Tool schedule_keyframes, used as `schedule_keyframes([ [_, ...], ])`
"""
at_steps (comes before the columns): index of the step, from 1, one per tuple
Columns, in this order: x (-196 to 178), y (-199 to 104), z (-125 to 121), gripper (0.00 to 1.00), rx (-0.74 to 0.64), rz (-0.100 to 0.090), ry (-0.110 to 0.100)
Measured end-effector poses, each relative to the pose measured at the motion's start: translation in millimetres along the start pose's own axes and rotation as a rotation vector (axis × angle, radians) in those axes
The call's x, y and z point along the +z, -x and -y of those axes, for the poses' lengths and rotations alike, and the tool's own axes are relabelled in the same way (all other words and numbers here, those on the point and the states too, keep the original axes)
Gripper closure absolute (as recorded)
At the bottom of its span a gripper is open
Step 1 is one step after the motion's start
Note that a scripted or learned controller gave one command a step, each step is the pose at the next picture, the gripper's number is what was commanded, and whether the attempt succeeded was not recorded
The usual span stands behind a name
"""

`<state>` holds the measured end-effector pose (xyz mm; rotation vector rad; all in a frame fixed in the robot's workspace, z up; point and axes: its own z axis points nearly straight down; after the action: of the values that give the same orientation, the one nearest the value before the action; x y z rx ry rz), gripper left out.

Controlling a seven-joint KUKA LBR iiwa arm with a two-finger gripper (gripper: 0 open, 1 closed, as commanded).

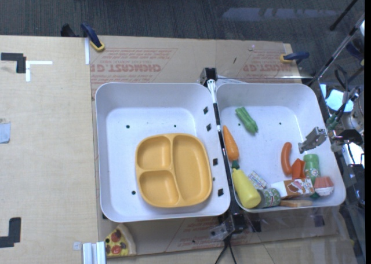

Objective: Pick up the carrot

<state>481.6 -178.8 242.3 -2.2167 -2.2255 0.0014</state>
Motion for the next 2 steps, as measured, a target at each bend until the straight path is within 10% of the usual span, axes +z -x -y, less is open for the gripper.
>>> schedule_keyframes([
  [2, -299, -77, -111, 0.0, -0.008, 0.003, 0.001],
])
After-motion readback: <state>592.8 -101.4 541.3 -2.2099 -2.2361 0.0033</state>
